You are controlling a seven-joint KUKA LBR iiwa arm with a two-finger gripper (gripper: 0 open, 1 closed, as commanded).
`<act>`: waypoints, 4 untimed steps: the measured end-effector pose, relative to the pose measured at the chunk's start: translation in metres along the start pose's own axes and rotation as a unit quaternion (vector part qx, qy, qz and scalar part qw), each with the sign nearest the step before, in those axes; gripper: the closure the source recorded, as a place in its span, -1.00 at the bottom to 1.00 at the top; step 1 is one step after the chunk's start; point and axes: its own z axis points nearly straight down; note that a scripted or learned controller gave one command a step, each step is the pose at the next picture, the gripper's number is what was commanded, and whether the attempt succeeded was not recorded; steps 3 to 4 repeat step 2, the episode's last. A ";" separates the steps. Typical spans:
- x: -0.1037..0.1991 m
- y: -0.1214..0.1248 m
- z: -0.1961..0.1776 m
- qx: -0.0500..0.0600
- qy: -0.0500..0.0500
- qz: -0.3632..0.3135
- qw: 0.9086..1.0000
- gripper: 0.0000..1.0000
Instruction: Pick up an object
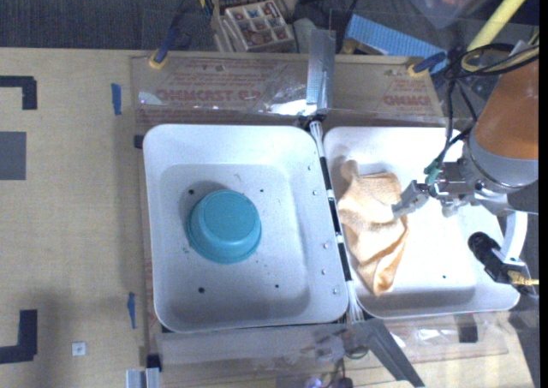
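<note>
The arm [509, 121] is cut off by the right edge, so only its orange band and grey wrist show. The gripper [409, 199] is small and dark against the cloth [374, 228], and its fingers blur together (whether anything sits between them cannot be told). The wrist hides part of the right bin [428, 302], including its far right rim. The cloth's left side drapes against the bin wall, hiding what lies under it. Clutter beyond the bench at the top edge is cropped and too blurred to name.
</note>
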 end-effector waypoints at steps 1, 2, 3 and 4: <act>-0.018 0.025 0.118 -0.008 -0.001 0.033 0.999 -1.00; -0.020 0.025 0.108 -0.010 0.000 0.036 0.999 1.00; -0.020 0.025 0.108 -0.010 0.000 0.036 0.999 1.00; -0.020 0.025 0.108 -0.010 0.000 0.036 0.999 1.00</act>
